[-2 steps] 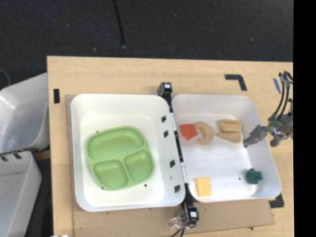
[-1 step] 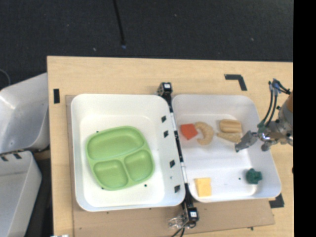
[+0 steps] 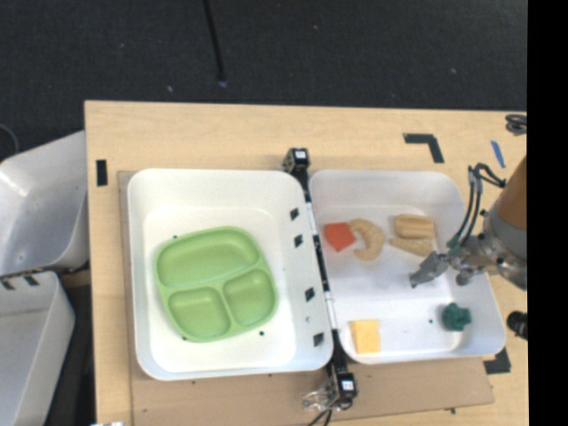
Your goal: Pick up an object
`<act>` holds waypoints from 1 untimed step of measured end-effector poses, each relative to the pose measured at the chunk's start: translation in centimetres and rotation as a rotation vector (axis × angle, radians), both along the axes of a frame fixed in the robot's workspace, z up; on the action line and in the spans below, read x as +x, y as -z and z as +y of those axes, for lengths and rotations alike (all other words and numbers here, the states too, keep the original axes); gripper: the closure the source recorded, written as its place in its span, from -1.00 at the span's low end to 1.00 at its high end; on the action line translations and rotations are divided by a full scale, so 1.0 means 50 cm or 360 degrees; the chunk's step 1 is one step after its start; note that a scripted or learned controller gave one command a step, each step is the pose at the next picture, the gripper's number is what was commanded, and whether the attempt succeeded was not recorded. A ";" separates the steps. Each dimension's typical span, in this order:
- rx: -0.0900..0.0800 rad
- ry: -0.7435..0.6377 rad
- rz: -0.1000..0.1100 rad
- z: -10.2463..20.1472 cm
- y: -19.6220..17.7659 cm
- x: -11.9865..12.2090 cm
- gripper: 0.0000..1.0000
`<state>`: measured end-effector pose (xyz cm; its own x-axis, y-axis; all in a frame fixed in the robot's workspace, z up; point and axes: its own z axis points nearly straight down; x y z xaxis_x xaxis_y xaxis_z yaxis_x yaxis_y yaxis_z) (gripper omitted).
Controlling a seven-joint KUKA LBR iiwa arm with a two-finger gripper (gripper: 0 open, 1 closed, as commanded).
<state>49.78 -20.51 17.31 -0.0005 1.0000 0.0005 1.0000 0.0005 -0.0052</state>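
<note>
The grey arm (image 3: 508, 229) with its orange band enters from the right edge of the camera view and ends in a two-finger gripper (image 3: 429, 271) that sits over the right-hand shallow white bin (image 3: 390, 185). Its dark metal fingers (image 3: 424, 273) point left toward the middle of that bin, and nothing is seen between them. Whether the tips stand apart or together cannot be told at this size and angle.

Just above and slightly left of the gripper lies a tan, ridged bread-like piece (image 3: 414, 231), close to the fingers but apart from them. Further left of the gripper, a pale beige curved piece shaped like a croissant (image 3: 368, 238) rests on the bin floor, and touching its left side is a small red-orange block (image 3: 338, 236). Below and to the right of the gripper, near the bin's lower right corner, sits a small dark green lumpy object (image 3: 456, 317). Below and to the left of the gripper, against the bin's near wall, lies a flat yellow square block (image 3: 365, 335).

Well to the left of the gripper, past the divide between the bins, the left-hand shallow white bin (image 3: 142, 193) holds a light green plastic plate with three compartments (image 3: 216, 282). Both bins rest on a light wooden bench top (image 3: 222, 131).
</note>
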 end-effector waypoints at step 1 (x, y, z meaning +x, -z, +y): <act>-0.0001 0.0001 -0.0003 -0.002 0.089 0.008 -1.00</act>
